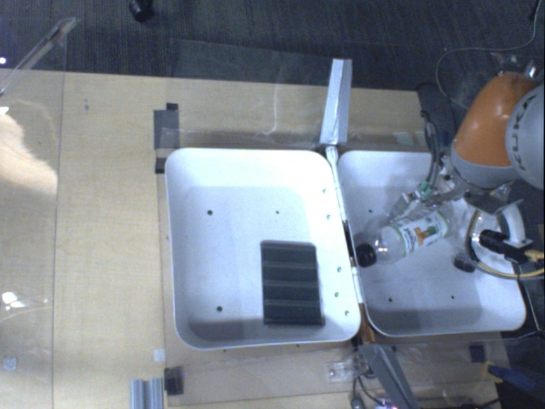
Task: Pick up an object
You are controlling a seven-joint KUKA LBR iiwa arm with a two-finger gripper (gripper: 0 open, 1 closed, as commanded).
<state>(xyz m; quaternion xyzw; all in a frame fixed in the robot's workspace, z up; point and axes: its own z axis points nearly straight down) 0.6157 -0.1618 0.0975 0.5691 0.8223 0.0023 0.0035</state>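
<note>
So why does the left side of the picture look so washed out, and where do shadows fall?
Camera view: pale glare patches spread over the clear sheet on the left; soft shadow darkens the left bin along its near wall, beside the black ridged block; the bottle looks slightly blurred.

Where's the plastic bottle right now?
In the camera view, the plastic bottle lies on its side in the right bin, its dark cap touching the wall shared with the left bin; the claw sits at its far end.
</note>
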